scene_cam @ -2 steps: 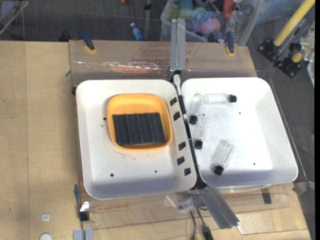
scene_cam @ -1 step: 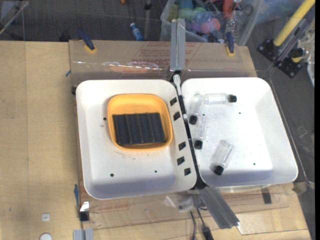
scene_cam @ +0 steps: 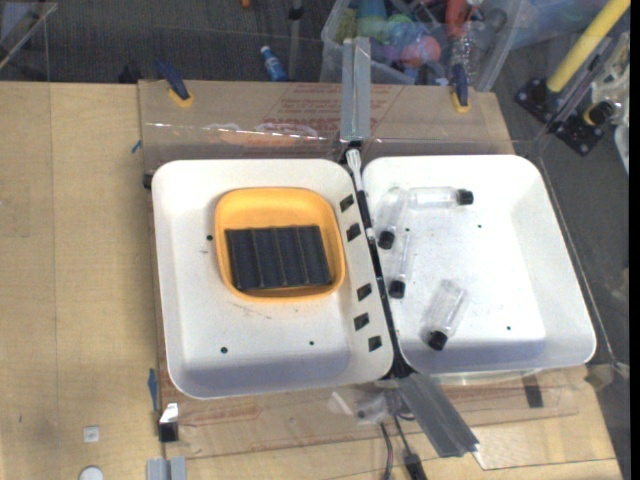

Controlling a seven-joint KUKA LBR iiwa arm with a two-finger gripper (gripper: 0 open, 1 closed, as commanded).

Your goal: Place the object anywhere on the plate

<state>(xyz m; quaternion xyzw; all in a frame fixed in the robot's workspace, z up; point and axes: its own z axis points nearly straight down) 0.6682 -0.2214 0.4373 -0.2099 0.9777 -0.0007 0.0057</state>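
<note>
Clear vials (scene_cam: 443,308) are lying scattered in the right bin (scene_cam: 540,268), well apart from the orange plate (scene_cam: 275,205) sitting in the left bin (scene_cam: 190,268), risking a slipped grasp on their smooth, rolling sides.

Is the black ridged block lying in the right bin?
No, the block lies on the orange plate in the left bin.

1. The light is even and fairly bright, falling from overhead; both white bins (scene_cam: 455,353) look almost washed out.
2. Soft, short shadows lie under the bin rims toward 6 o'clock.
3. The orange plate (scene_cam: 280,206) glows, saturated.
4. The clear bottles (scene_cam: 442,311) blur into the white floor.
5. The clutter at 12 o'clock is dimmer and grainy.
</note>
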